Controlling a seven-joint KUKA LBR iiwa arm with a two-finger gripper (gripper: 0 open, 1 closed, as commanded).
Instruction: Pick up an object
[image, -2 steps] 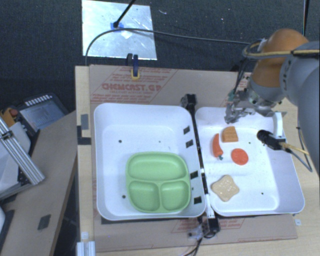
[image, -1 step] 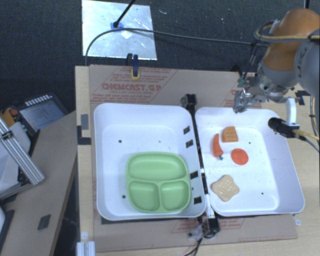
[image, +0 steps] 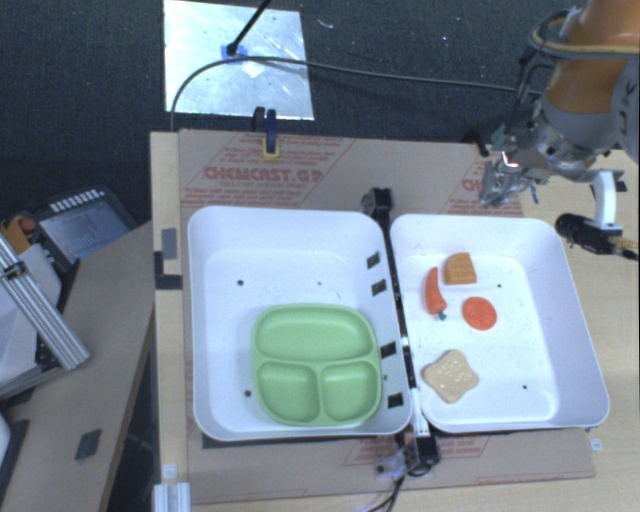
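Green tray (image: 316, 363) in left bin (image: 215, 300); four foods (image: 460, 269) in right bin (image: 570, 320).

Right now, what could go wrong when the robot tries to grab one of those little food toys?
The long red-orange carrot-shaped toy and the small orange block lie almost touching, so the pincer might bump both. The flat tan cracker-shaped toy and flat round red-orange slice sit low, so the pincer might slide off them.

A green divided plate (image: 316, 365) sits in the left bin (image: 215, 240) (three compartments).
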